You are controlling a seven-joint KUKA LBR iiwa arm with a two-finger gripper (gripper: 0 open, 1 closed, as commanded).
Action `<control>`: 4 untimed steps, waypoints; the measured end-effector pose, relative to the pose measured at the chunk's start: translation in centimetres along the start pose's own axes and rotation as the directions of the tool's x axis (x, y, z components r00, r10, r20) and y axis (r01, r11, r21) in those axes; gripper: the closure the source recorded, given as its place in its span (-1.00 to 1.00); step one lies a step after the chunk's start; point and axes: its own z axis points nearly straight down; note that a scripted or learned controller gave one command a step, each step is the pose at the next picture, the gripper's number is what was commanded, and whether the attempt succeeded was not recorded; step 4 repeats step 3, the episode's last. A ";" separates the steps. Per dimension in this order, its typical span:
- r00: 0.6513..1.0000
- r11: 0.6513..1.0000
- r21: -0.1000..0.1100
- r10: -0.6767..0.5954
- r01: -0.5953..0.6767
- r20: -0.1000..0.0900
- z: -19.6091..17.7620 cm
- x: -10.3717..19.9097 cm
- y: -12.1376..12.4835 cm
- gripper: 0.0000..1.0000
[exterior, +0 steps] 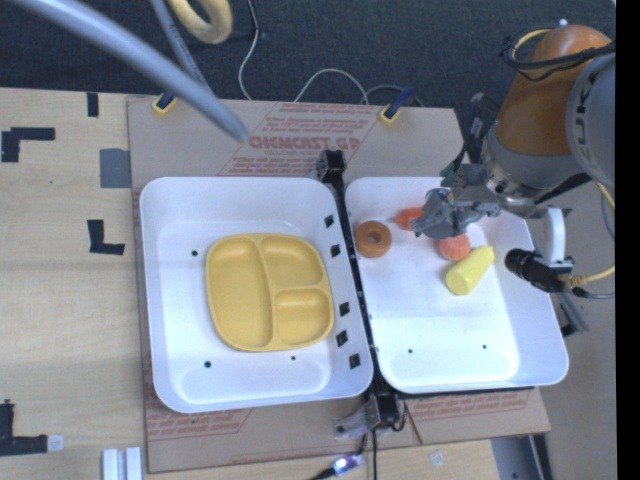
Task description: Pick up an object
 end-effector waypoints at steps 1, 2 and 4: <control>1.000 1.000 0.006 -0.004 0.004 -0.002 1.3 5.1 1.2 1.00; 1.000 1.000 0.006 -0.004 0.004 -0.002 1.1 9.7 2.5 1.00; 1.000 1.000 0.006 -0.007 0.007 -0.003 0.8 15.8 3.5 1.00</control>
